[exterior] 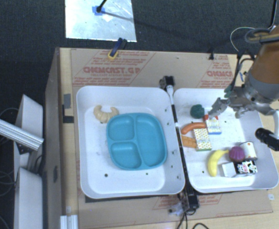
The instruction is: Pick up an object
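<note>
My gripper [227,109] hovers over the back of the right bin [268,175], open, with nothing between its fingers. One fingertip [216,110] is just above a small white, red and blue box [213,126]. Left of it lie a dark green ball [197,110] and an orange sausage shape [192,127]. A yellow patterned box [202,139] lies below those. Nearer the front are a banana [214,161], a purple ball [236,153], a white cylinder [249,149] and a cow-patterned box [245,167].
The left bin [89,175] holds a blue divided plate [135,140] and a tan croissant shape [105,112]. A black divider rail [177,137] runs between the bins. The arm's orange band [273,56] rises at the right, with a black fitting [268,137] over the bin's right edge.
</note>
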`<move>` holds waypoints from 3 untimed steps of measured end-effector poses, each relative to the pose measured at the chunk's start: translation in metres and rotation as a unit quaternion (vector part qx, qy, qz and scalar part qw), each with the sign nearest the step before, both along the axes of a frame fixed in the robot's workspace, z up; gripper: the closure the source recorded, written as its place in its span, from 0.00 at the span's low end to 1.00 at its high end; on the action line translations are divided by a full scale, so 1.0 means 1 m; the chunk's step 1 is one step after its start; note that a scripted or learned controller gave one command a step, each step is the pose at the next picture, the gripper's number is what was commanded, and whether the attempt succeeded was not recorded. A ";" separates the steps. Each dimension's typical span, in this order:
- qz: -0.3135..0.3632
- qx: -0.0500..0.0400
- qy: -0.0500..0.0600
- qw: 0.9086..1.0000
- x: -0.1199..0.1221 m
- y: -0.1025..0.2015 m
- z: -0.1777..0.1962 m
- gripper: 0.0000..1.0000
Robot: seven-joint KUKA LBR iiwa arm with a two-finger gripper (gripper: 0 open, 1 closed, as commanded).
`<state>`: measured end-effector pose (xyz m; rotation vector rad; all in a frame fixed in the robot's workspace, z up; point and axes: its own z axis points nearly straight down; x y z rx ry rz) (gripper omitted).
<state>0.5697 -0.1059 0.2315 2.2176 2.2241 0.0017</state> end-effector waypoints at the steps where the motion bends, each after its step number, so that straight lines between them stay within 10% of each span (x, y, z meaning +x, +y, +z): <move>1: -0.001 0.000 0.001 1.000 -0.044 -0.040 -0.083 0.00; 2: -0.001 0.000 0.000 1.000 -0.082 -0.014 -0.147 0.00; 3: -0.001 0.001 -0.001 1.000 -0.081 -0.014 -0.137 1.00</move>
